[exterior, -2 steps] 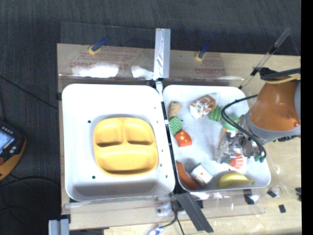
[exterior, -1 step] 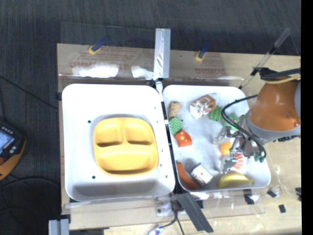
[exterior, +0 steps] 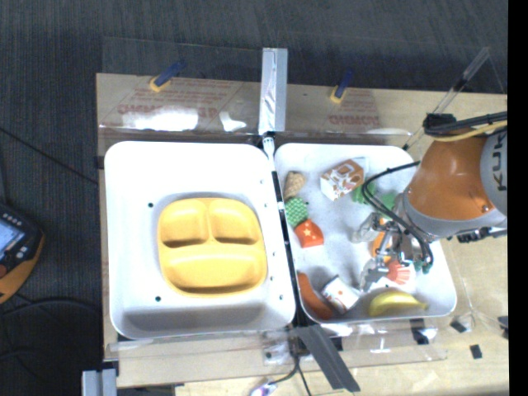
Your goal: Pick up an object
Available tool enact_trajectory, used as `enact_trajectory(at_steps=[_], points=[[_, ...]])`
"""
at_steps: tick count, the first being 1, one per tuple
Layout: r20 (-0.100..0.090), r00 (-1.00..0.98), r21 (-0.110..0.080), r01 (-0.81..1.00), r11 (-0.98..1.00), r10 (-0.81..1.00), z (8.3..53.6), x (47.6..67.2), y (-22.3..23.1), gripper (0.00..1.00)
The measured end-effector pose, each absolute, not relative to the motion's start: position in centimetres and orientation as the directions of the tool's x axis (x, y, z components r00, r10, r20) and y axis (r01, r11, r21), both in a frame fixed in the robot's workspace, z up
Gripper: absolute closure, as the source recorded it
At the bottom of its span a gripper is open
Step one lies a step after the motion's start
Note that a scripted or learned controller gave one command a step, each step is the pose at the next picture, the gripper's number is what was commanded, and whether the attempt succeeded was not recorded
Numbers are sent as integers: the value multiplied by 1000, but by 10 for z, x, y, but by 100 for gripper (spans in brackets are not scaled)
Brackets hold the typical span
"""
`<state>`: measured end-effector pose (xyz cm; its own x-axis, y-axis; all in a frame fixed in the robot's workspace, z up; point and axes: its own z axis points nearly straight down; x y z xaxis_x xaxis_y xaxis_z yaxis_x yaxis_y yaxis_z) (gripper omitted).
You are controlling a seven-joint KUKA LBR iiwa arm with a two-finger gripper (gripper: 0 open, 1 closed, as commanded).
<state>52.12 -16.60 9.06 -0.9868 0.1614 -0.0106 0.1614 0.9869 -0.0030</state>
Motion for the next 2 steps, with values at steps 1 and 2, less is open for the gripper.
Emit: enact_trajectory(at_steps=[1, 2], points=[[-17, -987, -4, 160, 987, 160, 101, 524, -166, 100], [-17, -987, -4, 160, 987, 160, 101, 523, -166, 0]])
